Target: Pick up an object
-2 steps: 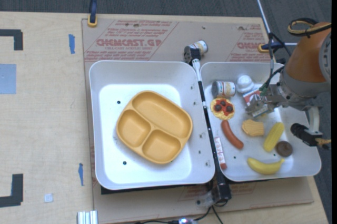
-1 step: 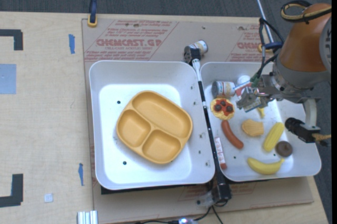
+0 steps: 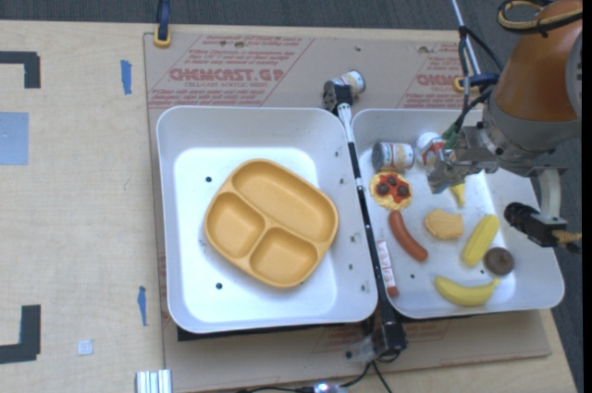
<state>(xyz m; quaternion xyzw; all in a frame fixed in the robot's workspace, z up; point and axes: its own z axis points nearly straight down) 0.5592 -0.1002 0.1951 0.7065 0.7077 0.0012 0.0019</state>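
Heads up, you can't tell if the end effector [image 3: 448,171] is open or closed, and with the can [image 3: 396,155] and pizza [image 3: 391,188] so close it could easily knock them instead of grabbing anything.

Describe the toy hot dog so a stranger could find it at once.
Look in the right white bin, where the toy food lies. Near its left wall, below the small pizza, lies the hot dog: a slanted reddish-brown sausage, the only long red item among yellow neighbours.
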